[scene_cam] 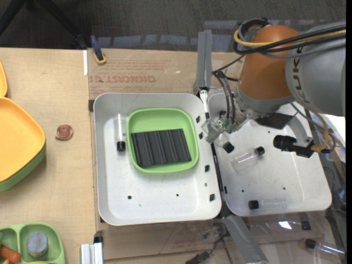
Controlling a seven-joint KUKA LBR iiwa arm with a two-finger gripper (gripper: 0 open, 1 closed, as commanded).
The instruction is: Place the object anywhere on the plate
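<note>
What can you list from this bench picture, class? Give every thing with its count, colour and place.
Bins: two, white, side by side on the bench.
Plate: one, green, in the left bin.
Ridged pad: one, dark grey, lying on the plate.
Clear tubes with black caps: one in the left bin beside the plate; three in the right bin, near its middle, at its front edge and by its left wall.
Yellow plates: a stack at the far left.
Small reddish knob: one, on the wooden bench.
Green divided tray: one, bottom left corner.
Arm: one, grey and orange, over the right bin; its gripper near the wall between the bins.
</note>
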